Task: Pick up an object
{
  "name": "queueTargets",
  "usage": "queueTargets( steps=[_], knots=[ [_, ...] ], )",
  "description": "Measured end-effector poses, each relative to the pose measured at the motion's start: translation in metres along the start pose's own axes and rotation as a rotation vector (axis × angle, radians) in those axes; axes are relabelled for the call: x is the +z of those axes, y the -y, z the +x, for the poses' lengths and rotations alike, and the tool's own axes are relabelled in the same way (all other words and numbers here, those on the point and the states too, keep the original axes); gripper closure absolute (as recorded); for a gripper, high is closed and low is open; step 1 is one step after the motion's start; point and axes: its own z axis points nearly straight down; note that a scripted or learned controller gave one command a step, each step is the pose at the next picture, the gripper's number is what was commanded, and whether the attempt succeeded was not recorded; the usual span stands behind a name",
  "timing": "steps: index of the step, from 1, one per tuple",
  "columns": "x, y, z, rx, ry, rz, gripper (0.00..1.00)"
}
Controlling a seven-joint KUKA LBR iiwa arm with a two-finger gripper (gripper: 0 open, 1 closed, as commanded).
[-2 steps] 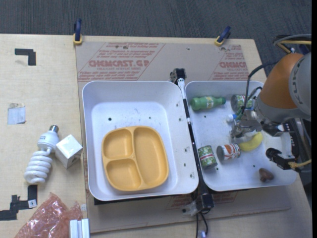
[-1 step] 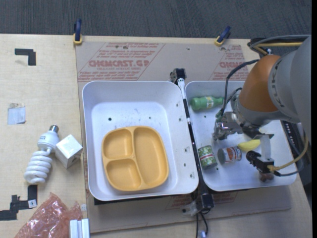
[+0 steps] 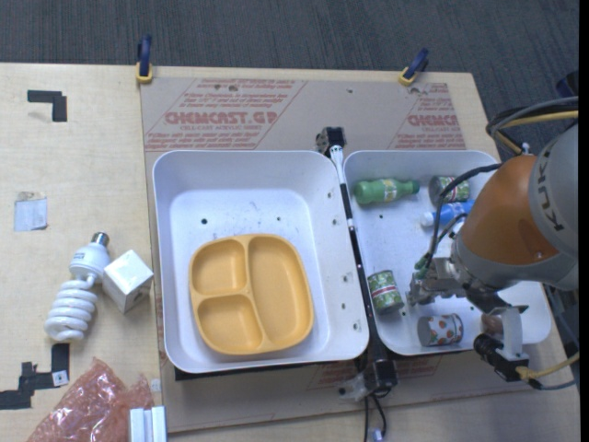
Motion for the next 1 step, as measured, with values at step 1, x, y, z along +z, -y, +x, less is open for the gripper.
queueTargets(
  steps=[1],
  knots=[
    [-0.0098, -0.0014, -0.0005, 0.002, 0.0, -0.003, 1.0]
  ],
)
